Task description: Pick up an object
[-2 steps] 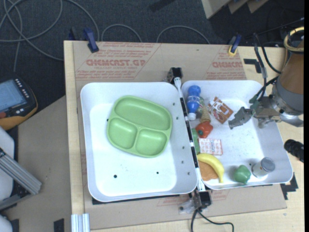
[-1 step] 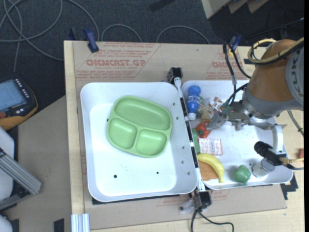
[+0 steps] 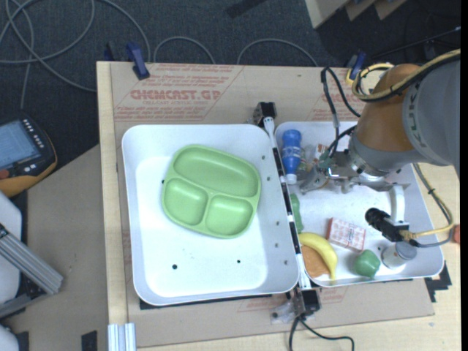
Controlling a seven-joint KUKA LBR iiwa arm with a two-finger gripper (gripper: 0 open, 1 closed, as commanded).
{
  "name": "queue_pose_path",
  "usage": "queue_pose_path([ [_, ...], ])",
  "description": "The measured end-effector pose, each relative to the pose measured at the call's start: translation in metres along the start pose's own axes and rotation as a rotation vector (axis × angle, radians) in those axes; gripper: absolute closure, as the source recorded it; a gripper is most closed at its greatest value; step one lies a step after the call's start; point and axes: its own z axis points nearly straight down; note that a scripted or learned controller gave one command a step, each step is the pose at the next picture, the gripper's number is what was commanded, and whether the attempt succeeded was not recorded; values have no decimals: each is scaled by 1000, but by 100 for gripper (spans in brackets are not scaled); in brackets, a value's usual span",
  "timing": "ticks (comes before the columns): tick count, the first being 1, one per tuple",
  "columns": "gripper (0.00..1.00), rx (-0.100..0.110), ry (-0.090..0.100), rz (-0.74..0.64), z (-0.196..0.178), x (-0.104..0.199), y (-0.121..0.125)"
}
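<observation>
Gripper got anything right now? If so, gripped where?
Cannot tell. The gripper sits low over the right bin, near the blue bottle, but the wrist and cabling hide its tips. The banana, red packet and green ball lie free.

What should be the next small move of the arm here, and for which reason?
Probably a short lowering of the tool toward the blue-capped bottle beside it. The tool sits at the top left of the right bin, near that bottle, while the banana, the red packet and the green ball lie farther off.
</observation>
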Motion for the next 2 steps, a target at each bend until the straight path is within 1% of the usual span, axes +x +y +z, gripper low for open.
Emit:
queue_pose_path([
  [1, 0, 23, -3, -1, 16, -10, 40],
  [2, 0, 68, 0, -6, 20, -19, 56],
])
